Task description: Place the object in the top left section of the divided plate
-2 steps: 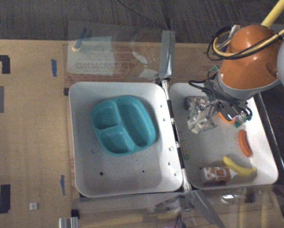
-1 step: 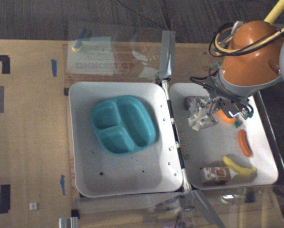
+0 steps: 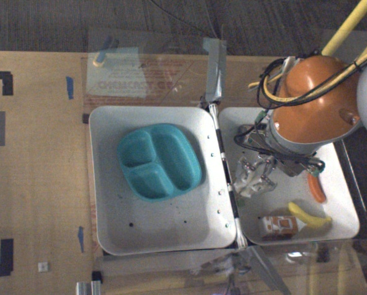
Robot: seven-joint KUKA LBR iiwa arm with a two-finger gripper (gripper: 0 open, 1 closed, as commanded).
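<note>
A teal divided plate (image 3: pixel 160 161) lies in the left white bin (image 3: pixel 109 226), with two small sections on its left and one large section on its right. Nothing lies in any of its sections. My gripper (image 3: pixel 255 177) hangs over the left part of the right bin (image 3: pixel 349 220), under the orange wrist band (image 3: pixel 312 106). Its metal fingers look spread apart with nothing between them. In the right bin lie a yellow banana (image 3: pixel 310 217), a small brown-and-white carton (image 3: pixel 280 226) and an orange carrot-like piece (image 3: pixel 317 188).
A metal divider strip (image 3: pixel 223 171) runs between the two bins. Yellow and black cables (image 3: pixel 281 82) loop around the wrist. A clear plastic sheet (image 3: pixel 140 72) with tape lies behind the left bin on the wooden bench.
</note>
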